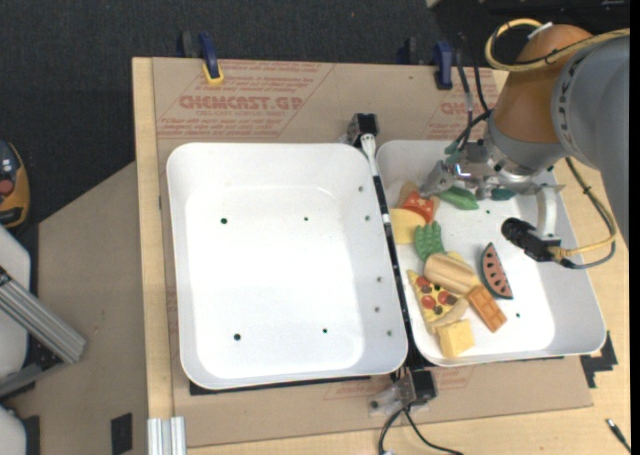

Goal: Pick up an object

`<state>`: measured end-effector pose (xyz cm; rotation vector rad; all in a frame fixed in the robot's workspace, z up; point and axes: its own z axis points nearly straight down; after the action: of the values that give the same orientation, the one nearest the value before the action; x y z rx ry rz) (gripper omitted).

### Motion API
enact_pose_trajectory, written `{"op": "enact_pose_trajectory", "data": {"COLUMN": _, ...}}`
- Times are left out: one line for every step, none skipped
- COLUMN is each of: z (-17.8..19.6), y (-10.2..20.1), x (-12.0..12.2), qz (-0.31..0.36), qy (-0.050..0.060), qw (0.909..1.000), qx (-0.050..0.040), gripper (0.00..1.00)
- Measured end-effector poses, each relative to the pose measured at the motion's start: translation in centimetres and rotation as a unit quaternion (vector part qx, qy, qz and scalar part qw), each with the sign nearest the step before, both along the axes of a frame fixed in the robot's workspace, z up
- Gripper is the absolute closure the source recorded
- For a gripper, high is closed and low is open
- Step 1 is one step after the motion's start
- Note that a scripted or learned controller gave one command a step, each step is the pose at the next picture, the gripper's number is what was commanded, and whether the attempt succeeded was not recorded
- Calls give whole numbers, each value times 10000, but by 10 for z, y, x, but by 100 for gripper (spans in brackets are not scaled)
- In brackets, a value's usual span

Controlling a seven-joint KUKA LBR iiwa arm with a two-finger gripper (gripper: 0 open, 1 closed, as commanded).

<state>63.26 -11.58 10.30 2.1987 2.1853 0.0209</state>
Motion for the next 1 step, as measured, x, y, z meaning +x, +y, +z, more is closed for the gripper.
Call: {"op": "enact_pose_trajectory", "data": {"z": -14, "y": 7, "x": 39, "qz": 42, "qy": 120, "qw": 9999, "qx": 77, "gripper": 0}}
